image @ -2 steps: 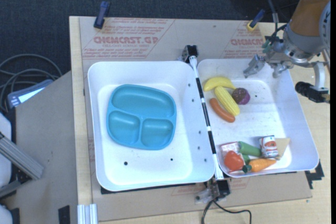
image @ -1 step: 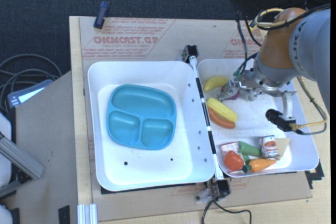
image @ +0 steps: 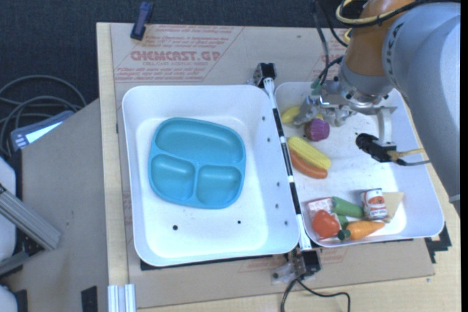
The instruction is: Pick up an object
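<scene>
Two white bins (image: 139, 157) of smooth, slightly glossy plastic are being carried by a worktop (image: 183, 55) of matt, printed brown board. A glossy blue plastic tray (image: 197, 162) is being shown, and dark, rough carpet (image: 51, 4) is lying beyond.

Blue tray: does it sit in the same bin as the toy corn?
No, the tray lies in the left bin; the corn is in the right.

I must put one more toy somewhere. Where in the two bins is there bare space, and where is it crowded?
Bare floor lies in the left bin around the blue tray, mostly along its near edge. The right bin is crowded: corn and purple toy by the gripper, can and vegetables in front. One small bare patch lies between corn and can.
</scene>
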Available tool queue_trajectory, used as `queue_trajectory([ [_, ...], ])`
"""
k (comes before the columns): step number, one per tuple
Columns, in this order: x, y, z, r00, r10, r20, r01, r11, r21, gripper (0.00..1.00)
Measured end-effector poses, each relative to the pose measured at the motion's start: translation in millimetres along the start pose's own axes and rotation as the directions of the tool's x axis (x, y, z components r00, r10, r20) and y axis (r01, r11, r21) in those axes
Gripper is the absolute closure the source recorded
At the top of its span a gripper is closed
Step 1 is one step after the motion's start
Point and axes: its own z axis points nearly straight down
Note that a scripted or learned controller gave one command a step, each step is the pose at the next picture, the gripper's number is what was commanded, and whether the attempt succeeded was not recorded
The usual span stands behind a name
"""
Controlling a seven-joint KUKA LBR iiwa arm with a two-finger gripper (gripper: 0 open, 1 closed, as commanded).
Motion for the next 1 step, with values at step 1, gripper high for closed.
queue_trajectory([
  [1,1.7,0.5,-9.7,1.000,0.000,-0.002,0.000,1.000,-0.004,1.00],
])
